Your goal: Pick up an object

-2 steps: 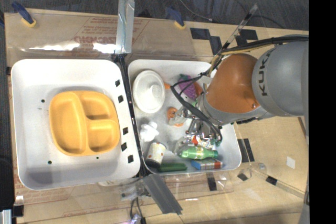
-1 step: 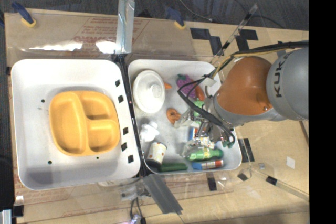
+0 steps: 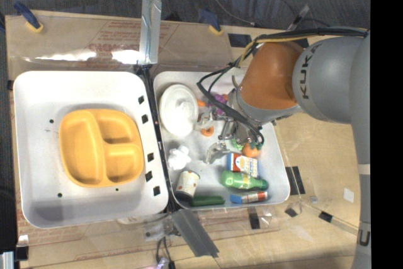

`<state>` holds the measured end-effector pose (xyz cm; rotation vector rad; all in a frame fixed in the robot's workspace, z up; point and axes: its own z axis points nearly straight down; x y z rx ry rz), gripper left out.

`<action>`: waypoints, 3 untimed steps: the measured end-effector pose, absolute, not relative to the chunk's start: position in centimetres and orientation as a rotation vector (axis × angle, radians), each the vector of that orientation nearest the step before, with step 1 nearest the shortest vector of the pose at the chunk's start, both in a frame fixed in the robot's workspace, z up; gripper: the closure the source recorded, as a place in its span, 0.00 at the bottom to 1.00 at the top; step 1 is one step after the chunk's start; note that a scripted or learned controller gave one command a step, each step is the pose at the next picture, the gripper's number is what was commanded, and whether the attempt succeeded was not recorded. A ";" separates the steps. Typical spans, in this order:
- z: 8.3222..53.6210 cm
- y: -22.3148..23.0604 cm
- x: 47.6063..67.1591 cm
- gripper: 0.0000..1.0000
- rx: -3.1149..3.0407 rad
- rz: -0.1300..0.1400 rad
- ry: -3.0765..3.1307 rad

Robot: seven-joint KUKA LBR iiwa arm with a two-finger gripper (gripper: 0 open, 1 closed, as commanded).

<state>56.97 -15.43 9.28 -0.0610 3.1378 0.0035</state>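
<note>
Sitting alone in the left bin (image 3: 25,135), the yellow divided tray (image 3: 101,147) fills its middle, so pickable clutter is all in the right bin (image 3: 281,164). A white lid (image 3: 177,109) lies by its upper-left corner, a paper cup (image 3: 187,183) near the lower-left. The gripper (image 3: 220,147) hangs mid-bin; its grasp cannot be told. Just right and below lie a small carton (image 3: 242,164) and green bottle (image 3: 244,183) along the lower edge.

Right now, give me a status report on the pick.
Claw low in right white bin, nothing seen held. Green plastic bottle lies close by. Small items crowd around.
</note>
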 end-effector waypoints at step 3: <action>9.3 -19.6 49.3 0.00 0.191 0.000 3.132</action>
